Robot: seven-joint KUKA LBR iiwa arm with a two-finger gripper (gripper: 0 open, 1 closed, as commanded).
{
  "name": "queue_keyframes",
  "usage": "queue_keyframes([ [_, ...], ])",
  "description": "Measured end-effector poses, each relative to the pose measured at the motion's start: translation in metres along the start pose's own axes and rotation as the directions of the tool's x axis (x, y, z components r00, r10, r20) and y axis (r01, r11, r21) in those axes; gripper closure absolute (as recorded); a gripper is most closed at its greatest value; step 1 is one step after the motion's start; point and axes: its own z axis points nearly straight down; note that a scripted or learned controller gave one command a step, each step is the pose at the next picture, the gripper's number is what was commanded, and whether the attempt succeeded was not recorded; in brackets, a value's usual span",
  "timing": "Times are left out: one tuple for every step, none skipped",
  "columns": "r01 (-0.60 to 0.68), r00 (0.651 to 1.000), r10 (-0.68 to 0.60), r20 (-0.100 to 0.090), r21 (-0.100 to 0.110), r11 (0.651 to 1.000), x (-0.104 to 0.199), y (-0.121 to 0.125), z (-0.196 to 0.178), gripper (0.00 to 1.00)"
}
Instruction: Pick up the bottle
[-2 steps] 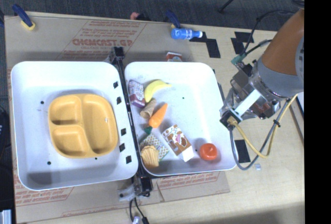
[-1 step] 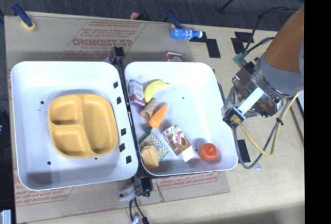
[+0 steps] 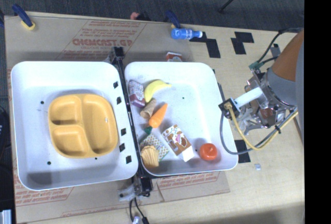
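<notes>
On the bench beyond the far rim of the right bin (image 3: 199, 114), the blue bottle (image 3: 184, 34) lies on its side, outside both bins. The gripper (image 3: 256, 119) hovers over the bench right of that bin, well apart from the bottle. Whether it is spread or closed cannot be determined.

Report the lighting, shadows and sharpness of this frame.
Camera view: light is even and diffuse; a soft grey shadow sits in the left bin, at its lower-left corner; faint sheen on the yellow tray; the gripper area is soft and cluttered, details hard to resolve.
</notes>
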Motion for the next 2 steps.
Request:
queue_keyframes([
  [0.009, 1.000, -0.009, 0.003, 0.005, 1.000, 0.0002, -0.0010, -0.0095, 1.00],
  [0.018, 1.000, -0.018, 0.007, 0.010, 1.000, 0.0003, -0.0018, -0.0190, 1.00],
])
